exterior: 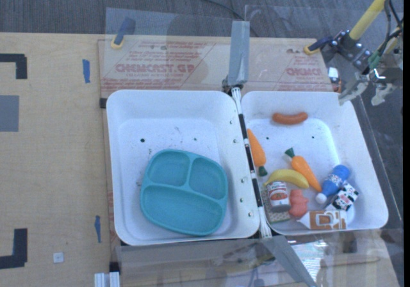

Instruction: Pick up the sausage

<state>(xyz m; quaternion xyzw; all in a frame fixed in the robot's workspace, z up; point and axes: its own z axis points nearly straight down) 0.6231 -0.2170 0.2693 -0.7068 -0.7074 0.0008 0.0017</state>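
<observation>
Nearest you, a teal divided plate point(184, 192) filled the left bin point(128, 119). The right bin point(378, 205) held its clutter at the near end: a small can point(278, 195), a banana point(287, 178), a carrot point(305, 170) and a blue-capped bottle point(333, 182). Farther back, your sausage point(289, 118) lay alone on the bin floor near the far wall. Beyond the far right corner hung the gripper point(362, 84), well apart from it.
</observation>
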